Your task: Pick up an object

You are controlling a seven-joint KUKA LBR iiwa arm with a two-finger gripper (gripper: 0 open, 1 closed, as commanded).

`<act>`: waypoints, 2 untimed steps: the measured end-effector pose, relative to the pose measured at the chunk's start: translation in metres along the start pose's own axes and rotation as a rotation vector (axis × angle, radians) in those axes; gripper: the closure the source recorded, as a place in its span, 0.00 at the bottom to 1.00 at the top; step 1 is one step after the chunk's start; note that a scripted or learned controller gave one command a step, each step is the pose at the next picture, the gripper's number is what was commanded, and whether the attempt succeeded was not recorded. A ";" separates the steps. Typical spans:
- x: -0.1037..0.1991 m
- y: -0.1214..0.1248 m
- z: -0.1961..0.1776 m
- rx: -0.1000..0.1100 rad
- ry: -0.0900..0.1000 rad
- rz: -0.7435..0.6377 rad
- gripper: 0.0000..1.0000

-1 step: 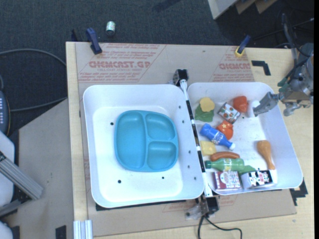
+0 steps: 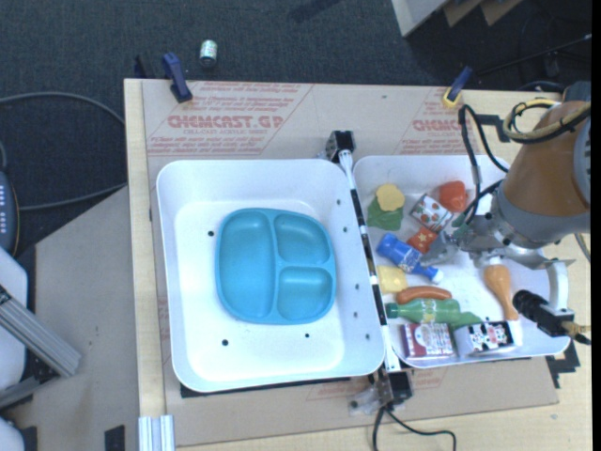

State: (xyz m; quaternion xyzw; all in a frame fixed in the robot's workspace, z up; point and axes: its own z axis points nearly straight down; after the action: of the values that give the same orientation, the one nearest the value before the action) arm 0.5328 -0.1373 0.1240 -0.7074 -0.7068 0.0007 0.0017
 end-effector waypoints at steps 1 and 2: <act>0.005 0.022 0.027 -0.007 -0.004 0.000 0.00; 0.037 0.028 0.040 -0.003 -0.001 -0.001 0.00</act>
State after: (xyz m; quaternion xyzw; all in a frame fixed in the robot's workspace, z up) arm 0.5611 -0.1002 0.0843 -0.7070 -0.7072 0.0001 0.0001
